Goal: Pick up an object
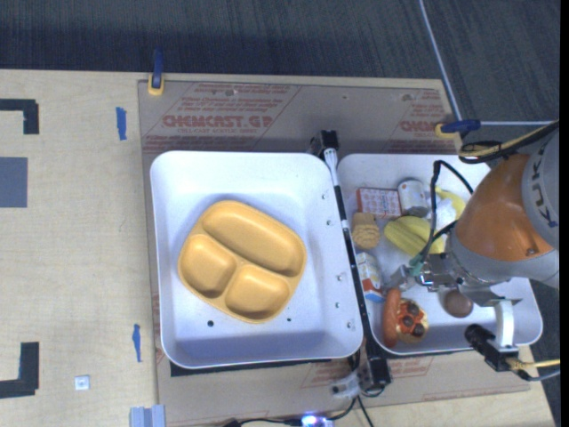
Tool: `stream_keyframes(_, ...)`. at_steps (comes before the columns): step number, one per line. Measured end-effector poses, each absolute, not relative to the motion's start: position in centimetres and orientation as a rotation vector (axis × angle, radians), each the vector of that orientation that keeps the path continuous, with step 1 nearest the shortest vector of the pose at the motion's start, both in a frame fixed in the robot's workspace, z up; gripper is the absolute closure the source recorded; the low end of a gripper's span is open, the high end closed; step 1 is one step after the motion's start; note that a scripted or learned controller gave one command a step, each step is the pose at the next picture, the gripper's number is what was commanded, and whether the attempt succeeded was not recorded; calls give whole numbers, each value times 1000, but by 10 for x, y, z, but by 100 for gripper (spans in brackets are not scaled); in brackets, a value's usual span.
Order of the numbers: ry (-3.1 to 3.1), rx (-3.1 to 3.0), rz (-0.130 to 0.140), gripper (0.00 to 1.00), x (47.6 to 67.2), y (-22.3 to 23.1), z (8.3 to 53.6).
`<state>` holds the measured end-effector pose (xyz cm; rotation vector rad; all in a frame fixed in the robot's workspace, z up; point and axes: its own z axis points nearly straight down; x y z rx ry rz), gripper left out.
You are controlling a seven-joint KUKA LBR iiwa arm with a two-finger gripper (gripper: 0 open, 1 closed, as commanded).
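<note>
We judge the orange toy [404, 318] light, firm, maybe slick; grip its narrow middle. The end effector [433, 276] hovers nearby.

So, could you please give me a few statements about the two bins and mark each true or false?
1. A yellow divided tray lies in the left bin. True.
2. The tray has five compartments. False: it has three.
3. The arm is over the right bin. True.
4. An orange toy sits near the right bin's front edge. True.
5. A banana lies in the left bin. False: the yellow fruit-like thing is in the right bin.
</note>
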<state>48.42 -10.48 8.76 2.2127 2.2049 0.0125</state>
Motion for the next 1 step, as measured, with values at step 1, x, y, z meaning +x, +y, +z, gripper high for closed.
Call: stream_keyframes(1,2207,2212,13,100,485,-104,98)
